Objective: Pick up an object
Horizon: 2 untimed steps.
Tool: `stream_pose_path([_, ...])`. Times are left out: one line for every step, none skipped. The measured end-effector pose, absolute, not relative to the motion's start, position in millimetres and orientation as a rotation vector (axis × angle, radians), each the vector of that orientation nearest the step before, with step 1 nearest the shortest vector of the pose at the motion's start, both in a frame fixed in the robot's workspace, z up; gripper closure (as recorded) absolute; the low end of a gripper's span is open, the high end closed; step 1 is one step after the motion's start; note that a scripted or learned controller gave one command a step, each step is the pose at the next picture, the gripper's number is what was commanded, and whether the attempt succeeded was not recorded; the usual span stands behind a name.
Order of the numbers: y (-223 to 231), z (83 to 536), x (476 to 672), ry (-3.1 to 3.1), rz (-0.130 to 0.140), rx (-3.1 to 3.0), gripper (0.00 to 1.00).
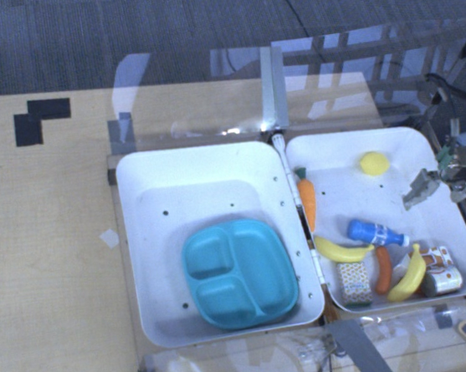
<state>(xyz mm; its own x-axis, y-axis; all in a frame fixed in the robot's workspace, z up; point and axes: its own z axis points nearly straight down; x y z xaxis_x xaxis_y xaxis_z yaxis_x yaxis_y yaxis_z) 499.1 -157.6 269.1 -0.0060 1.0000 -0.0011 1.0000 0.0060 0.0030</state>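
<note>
You have a choice of targets, all in the right bin (430, 141), mostly crowded toward its 6 o'clock edge. The nearest loner is the yellow ball (373, 163), sitting at about 12 o'clock in that bin, well apart from everything else. It looks small, light and round, so expect it to roll if you nudge it off-centre; close on it squarely across its widest part.

The blue bottle (375, 232) lies on its side near the bin's middle, and I judge it stiff, smooth and a bit slippery. Take it across the body, not the cap. One banana (342, 249) lies at its 8 o'clock, a second banana (408, 276) at its 5 o'clock, with a sausage (382, 268) between them. These look like light toy food, firm enough to pinch at mid-length, but they are touching or nearly so, which makes a clean grasp harder. The carrot (306, 200) hugs the bin's 9 o'clock wall, leaving little finger room.

The left bin (150, 233) bears a teal divided plate (239, 273), flat and wide, a poor pick for a two-finger grasp.

The claw (423, 187) hovers over the right bin's 3 o'clock side, at about 4 o'clock from the ball. Nothing sits between its tips and it touches no object. I cannot tell from this angle how far it is spread.
</note>
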Motion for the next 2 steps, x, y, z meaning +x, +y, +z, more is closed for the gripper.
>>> stream_pose_path([-154.5, 88.6, 491.4, 2.271, 0.012, 2.157, 0.00])
stream_pose_path([-153.8, 99.3, 495.7, 2.269, 0.021, 2.148, 1.00])
